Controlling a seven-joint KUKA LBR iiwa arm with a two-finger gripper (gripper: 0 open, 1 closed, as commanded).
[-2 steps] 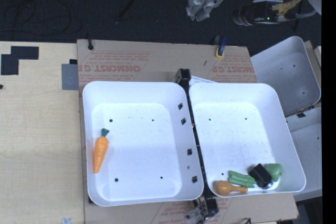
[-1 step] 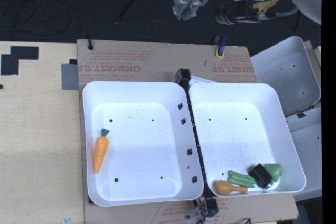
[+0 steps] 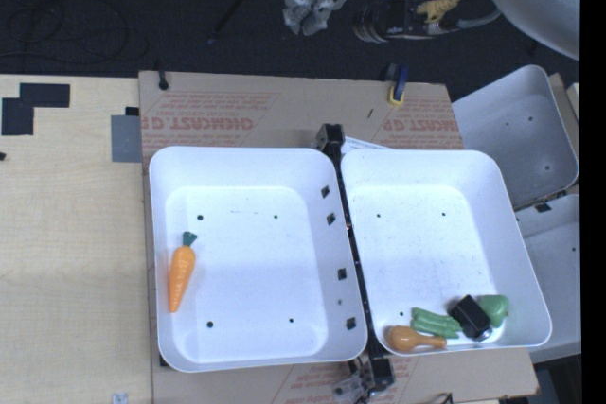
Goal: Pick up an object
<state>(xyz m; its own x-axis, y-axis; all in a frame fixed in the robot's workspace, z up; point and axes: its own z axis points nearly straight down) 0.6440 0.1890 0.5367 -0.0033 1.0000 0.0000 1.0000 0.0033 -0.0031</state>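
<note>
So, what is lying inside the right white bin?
In the right white bin, near its front corner: an orange pear-shaped toy, a green pod, a black block partly covering a green item.

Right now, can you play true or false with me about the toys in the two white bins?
1. The carrot lies in the left bin. True.
2. The carrot sits in the middle of its bin. False: it lies along the left wall.
3. The right bin has a cluster of toys in its near right corner. True: a black block, green pieces and an orange-brown piece sit together there.
4. The gripper is down inside the right bin. False: it hangs above the bench's far edge, beyond both bins.
5. The black block is alone in the left bin. False: it is in the right bin, among the other toys.
</note>
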